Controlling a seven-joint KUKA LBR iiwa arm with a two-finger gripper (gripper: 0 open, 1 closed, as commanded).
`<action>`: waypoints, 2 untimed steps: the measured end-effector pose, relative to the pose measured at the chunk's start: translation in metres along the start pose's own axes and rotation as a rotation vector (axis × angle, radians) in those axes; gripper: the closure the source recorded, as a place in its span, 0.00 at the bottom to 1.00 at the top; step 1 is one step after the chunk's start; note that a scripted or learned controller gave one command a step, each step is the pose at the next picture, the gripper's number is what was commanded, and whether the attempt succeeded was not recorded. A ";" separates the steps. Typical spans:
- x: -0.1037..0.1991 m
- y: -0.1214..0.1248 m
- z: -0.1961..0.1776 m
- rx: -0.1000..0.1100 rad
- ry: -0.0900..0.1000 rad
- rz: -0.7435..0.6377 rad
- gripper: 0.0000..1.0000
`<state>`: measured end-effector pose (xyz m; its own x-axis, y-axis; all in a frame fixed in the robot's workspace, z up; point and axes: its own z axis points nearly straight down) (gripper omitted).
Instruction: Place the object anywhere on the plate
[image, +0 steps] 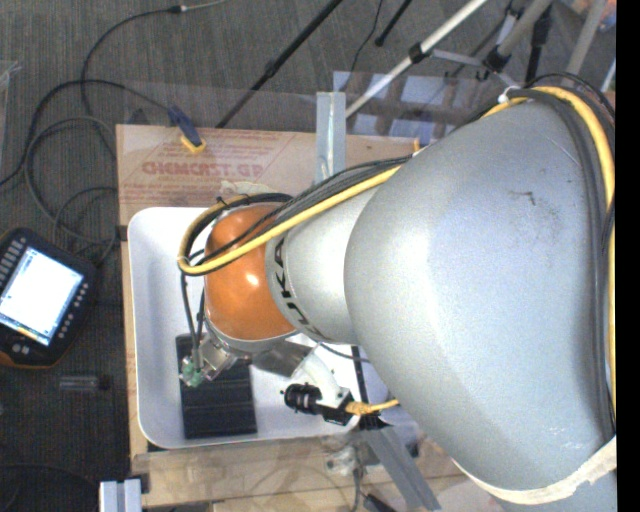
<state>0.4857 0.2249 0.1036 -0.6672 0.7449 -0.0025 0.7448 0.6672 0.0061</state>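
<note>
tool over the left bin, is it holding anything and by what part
Cannot be told. The tool sits low in the left bin, and the arm above it hides whatever might be between its tips.

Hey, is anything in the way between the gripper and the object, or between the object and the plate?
Cannot tell. The arm and its orange band cover most of the left bin. The gripper end is a dark block low over the bin floor; no object or plate can be made out.
</note>
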 end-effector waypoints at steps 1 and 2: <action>-0.050 -0.047 -0.079 0.008 0.003 -0.186 1.00; -0.049 -0.046 -0.079 0.008 0.005 -0.186 0.00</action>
<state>0.4833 0.1574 0.1820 -0.7938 0.6082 0.0020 0.6082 0.7938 -0.0017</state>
